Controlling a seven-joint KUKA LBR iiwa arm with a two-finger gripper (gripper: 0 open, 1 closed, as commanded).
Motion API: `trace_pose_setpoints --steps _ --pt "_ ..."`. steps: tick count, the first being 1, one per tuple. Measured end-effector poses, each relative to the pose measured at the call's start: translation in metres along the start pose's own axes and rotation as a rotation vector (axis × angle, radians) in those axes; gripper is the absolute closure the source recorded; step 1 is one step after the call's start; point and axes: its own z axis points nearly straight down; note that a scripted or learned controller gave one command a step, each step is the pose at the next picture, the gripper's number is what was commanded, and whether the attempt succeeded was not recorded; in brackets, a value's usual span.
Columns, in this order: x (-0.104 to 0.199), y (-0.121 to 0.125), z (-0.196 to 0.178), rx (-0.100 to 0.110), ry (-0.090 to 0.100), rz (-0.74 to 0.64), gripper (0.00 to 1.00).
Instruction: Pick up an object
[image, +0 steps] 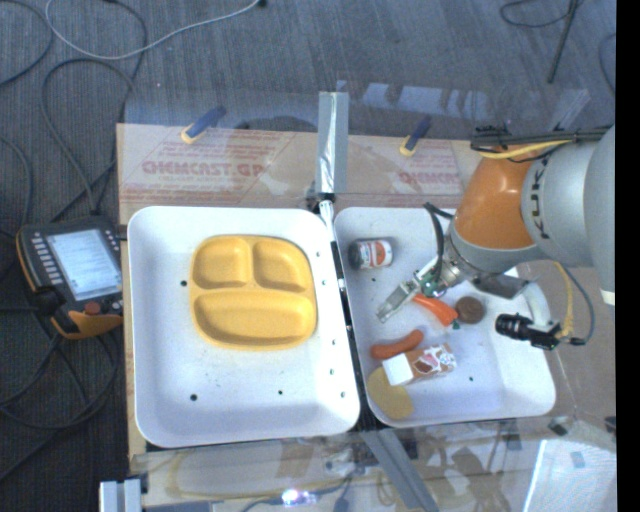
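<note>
My arm: grey with an orange band, reaching in from the right above the right-hand shallow white bin (540, 395)
My claw (396, 302): low over the middle of that bin, slanting down toward the left, with nothing visible in its hold
Claw opening: I cannot tell from this slant how wide it stands
Nearest object: an orange carrot-shaped piece (436, 309), lying on the bin floor just beside my claw on its right; whether they touch I cannot tell
Brown round disc (469, 310): just right of the orange carrot-shaped piece, at its thick end
Small can with a red and white label (372, 253): on its side near the bin's upper left corner, apart from my claw
Orange-red sausage-shaped piece (397, 346): below my claw, lying nearly level across the bin floor
White block (397, 370): just below the sausage-shaped piece, resting partly on a tan round disc (390, 398) at the bin's lower left corner
Red and white packet (434, 361): just beside the white block on its right
Left-hand shallow white bin (160, 400): holds a yellow plastic tray with three compartments (255, 290), lying flat in its upper middle
Outside the bins: a grey and orange handheld control pendant with a lit screen (70, 275), on the carpet at the left
</note>
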Motion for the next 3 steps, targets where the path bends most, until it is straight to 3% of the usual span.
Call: trace_pose_setpoints --steps 1,2,3 --pt "-0.046 -0.019 0.000 -0.003 0.001 0.015 0.00" --pt "-0.047 -0.018 -0.008 -0.006 -0.002 0.016 1.00" --pt "0.003 0.010 -0.122 0.014 0.008 0.213 1.00"
